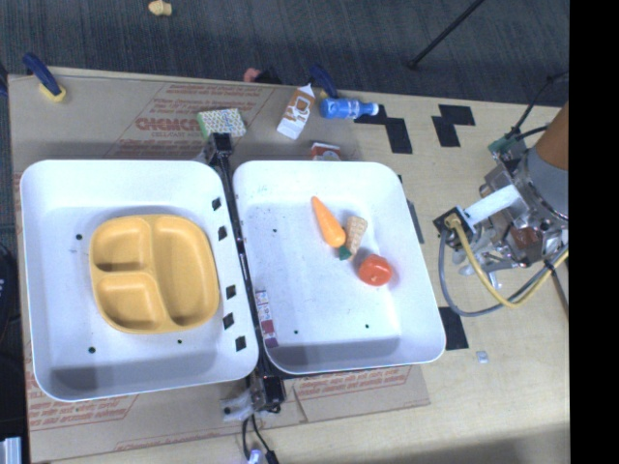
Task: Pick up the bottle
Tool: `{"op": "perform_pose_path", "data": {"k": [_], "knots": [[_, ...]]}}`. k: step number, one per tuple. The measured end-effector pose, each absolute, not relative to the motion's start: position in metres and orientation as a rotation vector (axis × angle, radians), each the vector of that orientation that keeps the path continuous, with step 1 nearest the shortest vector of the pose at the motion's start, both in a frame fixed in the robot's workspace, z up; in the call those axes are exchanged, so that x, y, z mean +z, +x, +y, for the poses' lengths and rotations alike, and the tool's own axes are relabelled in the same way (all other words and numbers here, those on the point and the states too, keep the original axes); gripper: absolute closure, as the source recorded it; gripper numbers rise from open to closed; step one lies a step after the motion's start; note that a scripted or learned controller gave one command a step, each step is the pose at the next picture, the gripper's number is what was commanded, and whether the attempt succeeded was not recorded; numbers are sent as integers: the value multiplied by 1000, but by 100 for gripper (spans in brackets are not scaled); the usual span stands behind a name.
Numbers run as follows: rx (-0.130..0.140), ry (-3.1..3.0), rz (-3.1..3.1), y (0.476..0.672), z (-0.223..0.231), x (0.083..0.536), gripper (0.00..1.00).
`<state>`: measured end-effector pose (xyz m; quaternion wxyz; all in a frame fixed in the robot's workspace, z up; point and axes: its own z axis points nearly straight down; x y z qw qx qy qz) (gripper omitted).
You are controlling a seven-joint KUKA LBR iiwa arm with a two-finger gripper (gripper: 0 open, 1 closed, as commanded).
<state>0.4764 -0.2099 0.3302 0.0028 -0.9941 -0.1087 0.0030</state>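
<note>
A small blue bottle with a pale cap end lies on its side on the cardboard behind the right bin, outside it. My gripper hangs over the bench to the right of the right bin, wrapped in yellow and grey cables. It is well away from the bottle, nearer the front and to the right. Nothing is visibly held.
The right bin holds an orange carrot, a tan waffle piece and a red tomato. A yellow divided plate fills the left bin. A small carton and a green patterned block lie near the bottle.
</note>
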Motion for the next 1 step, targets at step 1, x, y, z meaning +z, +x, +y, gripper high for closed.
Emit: {"op": "perform_pose_path", "data": {"k": [1], "knots": [[7,-3119,-327,476,-210,330,100]]}}
